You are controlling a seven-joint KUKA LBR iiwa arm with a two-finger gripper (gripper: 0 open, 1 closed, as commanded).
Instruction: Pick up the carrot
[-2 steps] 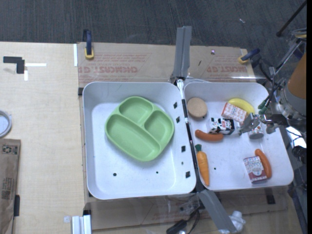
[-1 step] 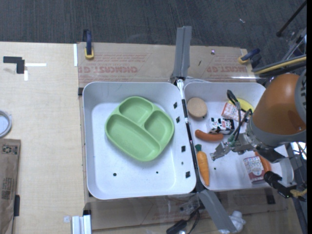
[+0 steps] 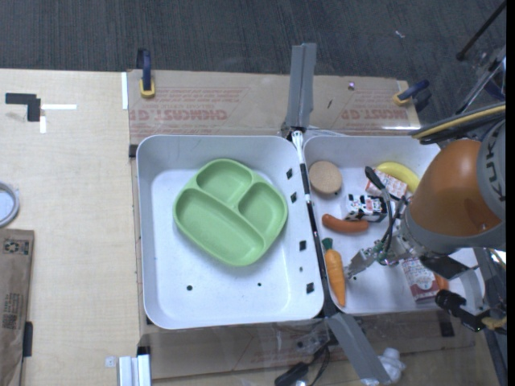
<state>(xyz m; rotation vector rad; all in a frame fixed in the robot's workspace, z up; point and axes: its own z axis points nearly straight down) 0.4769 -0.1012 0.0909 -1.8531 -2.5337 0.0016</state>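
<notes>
Lying along the right bin's [image 3: 366, 296] left wall, the carrot [image 3: 335, 277] points its tip toward the near edge; the gripper [image 3: 364, 260] hovers beside it, spread.

Dark grey carpet-like floor [image 3: 201, 14] across the top of the view. Below it a light wood desk [image 3: 64, 183], pale & evenly lit, no hard shadows. Brown cardboard sheet [image 3: 217, 107] w/ red print lies flat on the desk, held at its far edge by two clamps: one w/ yellow jaw at left [image 3: 145, 75], one blue/yellow at right [image 3: 412, 95]. Grey metal bar [image 3: 302, 87] runs upright over the cardboard near centre. Black L-shaped mark [image 3: 24, 103] & white tape strip [image 3: 58, 107] on desk far left. Tape roll [image 3: 6, 206] at left edge; brown paper bag [image 3: 14, 296] just below it. Dark tripod legs [image 3: 483, 63] at upper right.
</notes>
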